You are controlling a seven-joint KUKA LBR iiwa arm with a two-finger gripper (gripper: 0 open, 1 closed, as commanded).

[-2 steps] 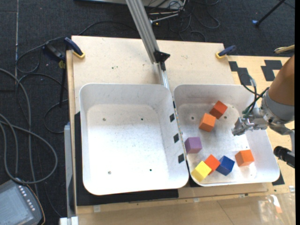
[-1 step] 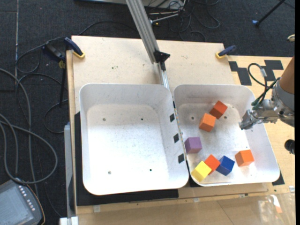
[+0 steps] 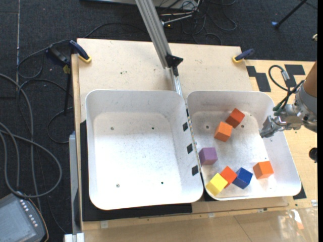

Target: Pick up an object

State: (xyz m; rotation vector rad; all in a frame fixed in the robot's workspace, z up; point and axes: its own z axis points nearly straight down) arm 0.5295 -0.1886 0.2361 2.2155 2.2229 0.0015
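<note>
We see two shallow white bins side by side on a pale worktop. The left bin shows its bare, speckled floor, and the right bin holds seven small blocks.

Near the back of the right bin sits a dark orange block, and just in front of it, to its left, an orange block; the two are nearly touching at a corner. A purple block lies apart from them, close to the wall shared with the left bin. Along the front we find a yellow block, a red-orange block and a blue block clustered together, touching or nearly so. Another orange block sits just to the right of that cluster.

The arm comes in from the right, and its end effector hangs over the right rim of the right bin, well apart from every block. We cannot tell how its tips are set. Nothing is visibly between them.

Two blue and yellow clamps grip the back corners of the worktop.
</note>
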